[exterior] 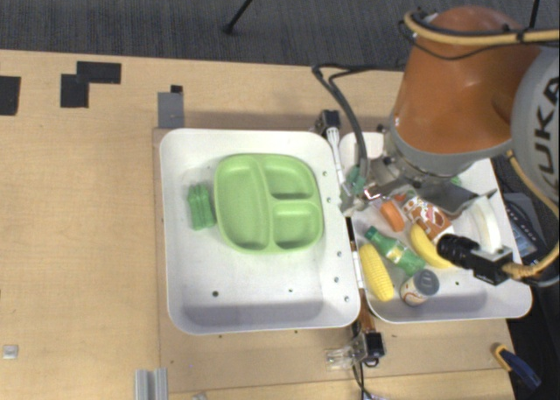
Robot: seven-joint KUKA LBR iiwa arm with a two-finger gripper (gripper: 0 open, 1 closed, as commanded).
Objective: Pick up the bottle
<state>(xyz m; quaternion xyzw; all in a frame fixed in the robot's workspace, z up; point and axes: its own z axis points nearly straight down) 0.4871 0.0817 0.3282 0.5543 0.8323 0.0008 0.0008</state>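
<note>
Bottle (pixel 394 249): small, green, lying on its side in the right bin (pixel 516 300), toward that bin's left half. Long axis runs on a diagonal, upper-left to lower-right in the camera view; the narrow end looks to be upper-left, though I can't be sure at this size.

Neighbours are tight. Corn cob (pixel 377 272) just beside it on the lower-left, roughly parallel. Banana (pixel 426 245) just beside on the right. A small round grey-lidded thing (pixel 422 284) near its lower end. An orange and white packet (pixel 413 212) sits above it.

Gripper (pixel 366 188): low over the bin's upper-left corner, by the wall shared with the left bin (pixel 175 214). The wrist bulk hides most of it; I cannot tell how the jaws stand, and I see nothing held in them.

Key relation: the bottle lies down-frame and slightly right of the gripper, near but apart.

My read: the approach isn't finished. I'd want the jaws closing across the diagonal, not along it. Risk: catching corn or banana instead.

Left bin holds a green divided plate (pixel 267 201) and a green ribbed piece (pixel 201 207), well apart from all this.
</note>
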